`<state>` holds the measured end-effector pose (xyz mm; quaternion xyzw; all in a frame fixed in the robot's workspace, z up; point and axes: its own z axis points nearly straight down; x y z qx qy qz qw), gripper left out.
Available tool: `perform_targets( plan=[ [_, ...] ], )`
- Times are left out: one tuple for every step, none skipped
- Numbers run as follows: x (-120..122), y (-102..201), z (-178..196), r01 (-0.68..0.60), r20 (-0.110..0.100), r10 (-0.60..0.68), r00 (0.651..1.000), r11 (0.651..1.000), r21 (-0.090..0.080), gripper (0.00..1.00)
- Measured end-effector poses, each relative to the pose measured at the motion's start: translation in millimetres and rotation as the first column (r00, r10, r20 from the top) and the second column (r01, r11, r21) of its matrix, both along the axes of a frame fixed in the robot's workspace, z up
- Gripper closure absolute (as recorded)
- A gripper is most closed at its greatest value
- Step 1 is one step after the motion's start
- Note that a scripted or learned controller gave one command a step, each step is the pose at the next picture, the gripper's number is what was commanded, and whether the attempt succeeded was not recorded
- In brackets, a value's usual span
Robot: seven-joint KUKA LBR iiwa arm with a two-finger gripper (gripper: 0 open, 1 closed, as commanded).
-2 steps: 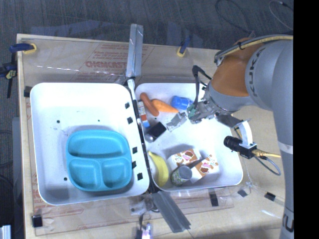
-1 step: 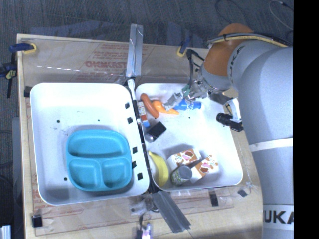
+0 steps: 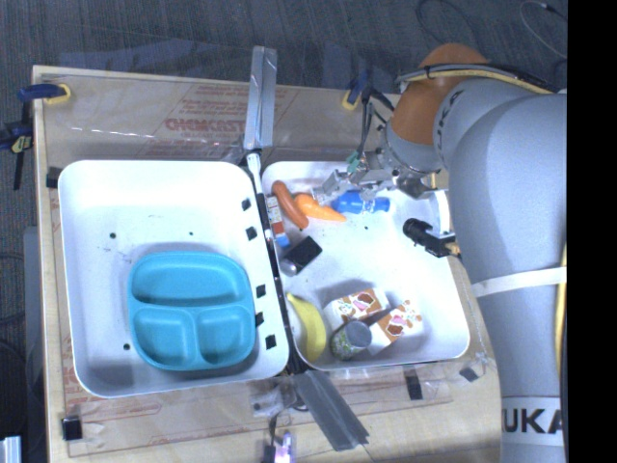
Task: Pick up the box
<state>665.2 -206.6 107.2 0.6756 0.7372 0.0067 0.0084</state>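
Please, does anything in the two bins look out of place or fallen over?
The box lies flat at the front of the right bin, crowded against the banana. Other items lie heaped at the back, near the gripper.

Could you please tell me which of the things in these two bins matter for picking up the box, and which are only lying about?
Belonging to the job:
- box, in the right bin
- end effector, at that bin's far end

Just lying about:
- blue tray in the left bin
- banana
- carrot
- sausage
- blue bottle
- small black block
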Motion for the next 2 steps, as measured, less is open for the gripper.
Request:
perform_targets(
  plan=[
    [3.4, -0.3, 15.6, -0.009, 0.010, 0.009, 1.000, 1.000, -0.009, 1.00],
    [-36.9, 50.9, 121.0, -0.114, -0.022, 0.114, 0.993, 0.993, 0.001, 1.00]
  ],
)
